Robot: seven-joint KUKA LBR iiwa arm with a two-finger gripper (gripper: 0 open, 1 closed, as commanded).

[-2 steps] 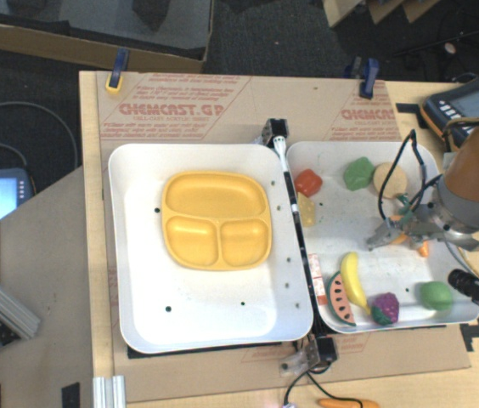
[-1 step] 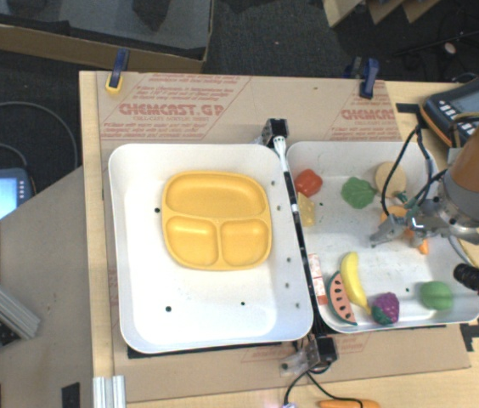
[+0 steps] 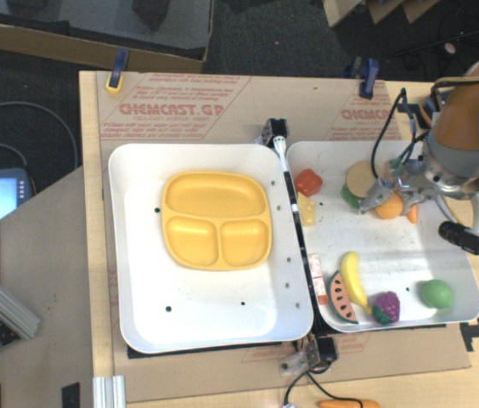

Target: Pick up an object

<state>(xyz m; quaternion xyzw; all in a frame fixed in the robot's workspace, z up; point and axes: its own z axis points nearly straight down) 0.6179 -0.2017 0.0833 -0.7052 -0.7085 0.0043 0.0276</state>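
My gripper (image 3: 386, 201) is low in the right bin (image 3: 392, 245), near its back edge, and stands open. A small orange fruit (image 3: 390, 208) lies on the bin floor between the spread fingers (image 3: 368, 204); the left fingertip stands a little apart from it. A round tan and green piece (image 3: 357, 180) lies just to the left of the gripper. A small orange bit (image 3: 413, 216) pokes out at the gripper's right.
The right bin also holds a red fruit (image 3: 308, 181), a pale yellow piece (image 3: 307, 212), a banana (image 3: 353, 279), a watermelon slice (image 3: 339, 299), purple grapes (image 3: 385, 307) and a green lime (image 3: 436, 294). A yellow divided plate (image 3: 216, 219) lies in the left bin (image 3: 138, 253).
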